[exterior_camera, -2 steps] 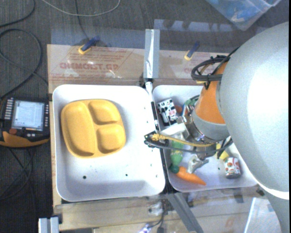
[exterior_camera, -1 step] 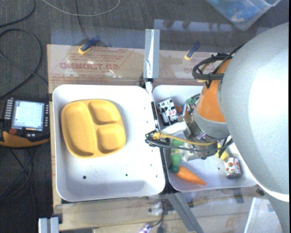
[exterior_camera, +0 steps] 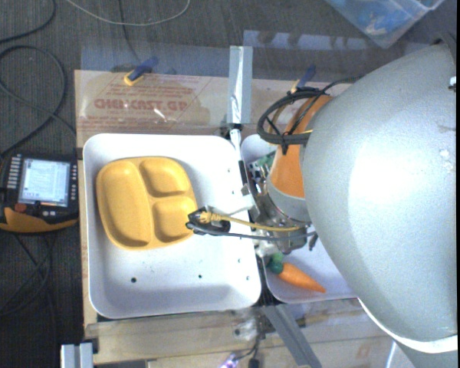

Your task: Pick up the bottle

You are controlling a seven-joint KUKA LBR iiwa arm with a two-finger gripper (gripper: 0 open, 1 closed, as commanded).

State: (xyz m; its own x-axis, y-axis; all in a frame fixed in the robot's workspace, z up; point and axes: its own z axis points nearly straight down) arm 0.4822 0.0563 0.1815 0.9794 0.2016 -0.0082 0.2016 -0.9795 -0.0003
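Observation:
My gripper hangs low over the left part of the right bin, close to the divider between the two bins. The grey arm and its orange band cover most of that bin, so what lies under them is hidden. Just below the gripper lies an orange carrot with a green top, apart from the gripper. A small greenish patch peeks out beside the orange band; I cannot tell what it is.
The left bin holds a yellow divided plate in its upper left. A teach pendant lies on the floor at far left. A clear plastic box stands at the top right, with cables across the floor.

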